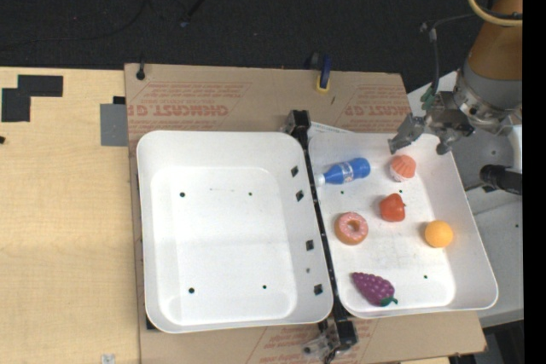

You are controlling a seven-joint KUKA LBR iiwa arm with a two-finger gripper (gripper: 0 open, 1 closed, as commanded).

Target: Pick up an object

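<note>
Grapes (373,287), a purple bunch, lay nearest the camera at the front of the right bin (478,290). Behind them sat a pink-iced doughnut (351,228) and an orange ball (438,234), then a small red fruit (392,207). Farther back a blue and white bottle (345,171) lay on its side, its long axis running roughly left to right, and a pale pink round object (403,167) rested close to the rear wall. The left bin (158,183) stood alongside.

Farthest back, the gripper (426,135) hung over the right bin's rear edge with its two fingers spread apart and nothing between them. The pink object lay just below and slightly left of it in the view, making it the likeliest target; reaching it would probably need a short descent. How high the gripper stood above the bin was hard to judge, and the arm was cut off at the view's right.
</note>
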